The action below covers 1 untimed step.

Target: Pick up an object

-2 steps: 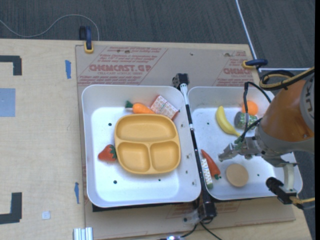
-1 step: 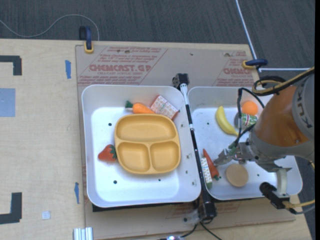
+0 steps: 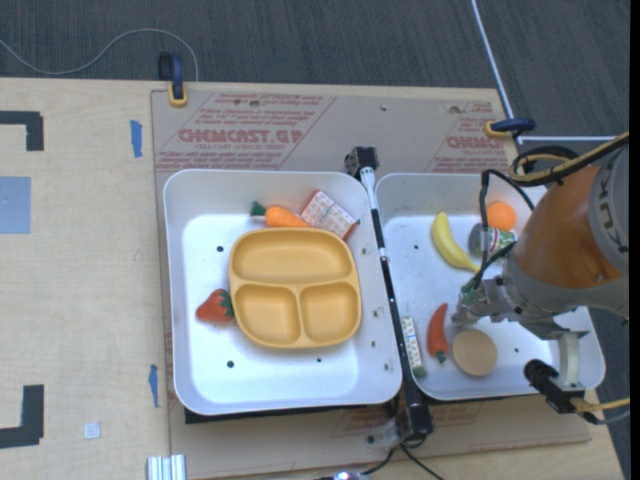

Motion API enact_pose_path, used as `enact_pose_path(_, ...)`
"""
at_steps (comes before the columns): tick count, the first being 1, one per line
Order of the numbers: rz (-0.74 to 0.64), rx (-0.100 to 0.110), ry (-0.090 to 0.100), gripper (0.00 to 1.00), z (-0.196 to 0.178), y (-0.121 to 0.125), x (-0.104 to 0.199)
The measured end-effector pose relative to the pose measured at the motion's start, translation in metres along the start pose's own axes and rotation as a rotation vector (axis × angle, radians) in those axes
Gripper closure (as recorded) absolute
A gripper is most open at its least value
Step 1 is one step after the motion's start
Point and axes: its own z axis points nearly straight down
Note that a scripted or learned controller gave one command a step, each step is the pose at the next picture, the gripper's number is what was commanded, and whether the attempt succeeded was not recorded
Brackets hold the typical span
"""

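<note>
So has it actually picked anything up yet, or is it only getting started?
Nothing looks lifted yet. The banana, red pepper and round tan disc all lie on the floor of the right bin. The hand is low over that bin, near the pepper and the disc. Gripping and raising something remains to be done.

A robotics lab test cell. A pale wooden tabletop (image 3: pixel 80 298) carries blue and black tape marks and a printed board (image 3: pixel 330 133) held down by clamps (image 3: pixel 176 76). Two white bins (image 3: pixel 190 288) sit on the board, stocked with toy food and a divided yellow plate (image 3: pixel 296 288). Cables (image 3: pixel 90 53) trail over grey carpet (image 3: pixel 320 18), and a grey-and-orange arm (image 3: pixel 575 238) reaches in.
</note>
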Motion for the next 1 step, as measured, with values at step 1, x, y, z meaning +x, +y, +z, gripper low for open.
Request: enact_pose_path(1,-0.011,0.025,0.02,1.0,-0.0847,-0.0039,0.077)
